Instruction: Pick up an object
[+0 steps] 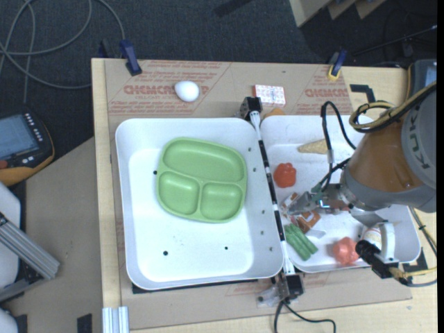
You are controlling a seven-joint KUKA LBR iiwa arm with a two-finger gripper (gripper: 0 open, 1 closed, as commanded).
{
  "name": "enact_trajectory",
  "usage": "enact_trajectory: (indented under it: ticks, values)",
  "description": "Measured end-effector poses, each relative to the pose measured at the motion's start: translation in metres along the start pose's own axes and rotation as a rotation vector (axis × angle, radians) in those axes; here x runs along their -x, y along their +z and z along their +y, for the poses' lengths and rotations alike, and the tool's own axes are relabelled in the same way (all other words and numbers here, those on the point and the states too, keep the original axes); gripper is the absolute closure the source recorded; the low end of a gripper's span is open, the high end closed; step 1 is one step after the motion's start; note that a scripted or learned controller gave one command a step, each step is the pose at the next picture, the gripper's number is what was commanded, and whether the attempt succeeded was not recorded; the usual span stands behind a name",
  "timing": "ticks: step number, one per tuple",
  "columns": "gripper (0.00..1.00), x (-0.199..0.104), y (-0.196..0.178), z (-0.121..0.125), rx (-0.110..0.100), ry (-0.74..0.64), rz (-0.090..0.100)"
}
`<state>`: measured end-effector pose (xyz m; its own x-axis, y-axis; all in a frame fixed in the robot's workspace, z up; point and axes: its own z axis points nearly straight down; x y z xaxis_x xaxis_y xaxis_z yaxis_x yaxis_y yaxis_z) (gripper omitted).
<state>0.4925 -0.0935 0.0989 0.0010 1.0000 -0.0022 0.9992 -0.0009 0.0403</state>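
My gripper (305,203) hangs low over the right bin (409,238), near its left wall. Several small objects lie around it. A red pepper-like piece (284,175) sits just up and left of it. A brown and red piece (306,218) lies right under its tip, and whether they touch is unclear. A green ribbed piece (300,242) rests below that. A pink-red lump (345,250) lies toward the bin's front, and a tan cone (313,146) toward the back. The arm's orange band (378,165) hides part of the bin.
The left bin (139,207) holds a green divided plate (202,179). On the cardboard behind the bins sit a white egg (186,90) and a small pink-and-white box (269,94). Blue clamps (129,55) grip the back edge. Black cables (336,127) loop over the right bin.
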Motion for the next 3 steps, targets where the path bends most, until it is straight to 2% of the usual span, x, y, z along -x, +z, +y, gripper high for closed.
enact_trajectory:
  ticks: [3]
  values:
    - [0.0,-0.0001,0.0002,-0.0001,0.0,0.001,-0.001]
